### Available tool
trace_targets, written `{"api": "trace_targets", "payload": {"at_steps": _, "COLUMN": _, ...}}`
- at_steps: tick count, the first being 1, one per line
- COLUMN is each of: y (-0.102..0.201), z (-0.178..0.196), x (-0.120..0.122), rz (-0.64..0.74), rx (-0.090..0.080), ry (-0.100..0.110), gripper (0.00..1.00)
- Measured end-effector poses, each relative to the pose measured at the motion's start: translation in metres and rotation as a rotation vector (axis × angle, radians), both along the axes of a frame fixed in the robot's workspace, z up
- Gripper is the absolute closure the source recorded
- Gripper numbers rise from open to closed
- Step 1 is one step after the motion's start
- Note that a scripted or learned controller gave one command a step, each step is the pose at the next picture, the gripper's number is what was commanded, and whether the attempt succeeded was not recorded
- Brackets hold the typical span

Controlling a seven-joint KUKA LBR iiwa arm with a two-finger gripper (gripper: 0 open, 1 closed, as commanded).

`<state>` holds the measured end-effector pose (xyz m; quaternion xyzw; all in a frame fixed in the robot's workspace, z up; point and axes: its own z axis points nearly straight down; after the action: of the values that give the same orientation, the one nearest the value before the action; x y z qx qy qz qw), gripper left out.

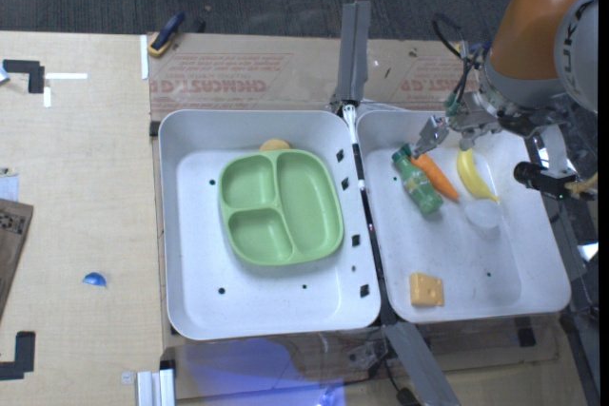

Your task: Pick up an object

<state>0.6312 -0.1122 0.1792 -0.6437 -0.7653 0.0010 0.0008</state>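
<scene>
— Green plate: why is it alone in the left bin [181, 233]?

— That divided plate [282, 206] nearly fills it, a yellowish thing peeking behind. My targets lie in the right bin [533, 285]: bottle [419, 184], carrot [438, 175], banana [473, 174], cheese wedge [426, 290].

— And your pincer [455, 125]?

— It hangs over the bin's far edge, just above the carrot, nothing between its fingers; how wide, I cannot tell.

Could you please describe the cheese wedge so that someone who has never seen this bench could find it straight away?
Look at the right bin of the two white bins. Most of its toys, the carrot, green bottle and banana, cluster near its far end. The cheese wedge lies alone near the front edge, a small yellow-orange block with holes.
</scene>
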Motion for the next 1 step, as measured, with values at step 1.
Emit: {"api": "trace_targets", "payload": {"at_steps": 1, "y": -0.0210, "z": -0.0868, "x": 0.0278, "rz": 0.040, "rx": -0.001, "ry": -0.004, "gripper": 0.00}}
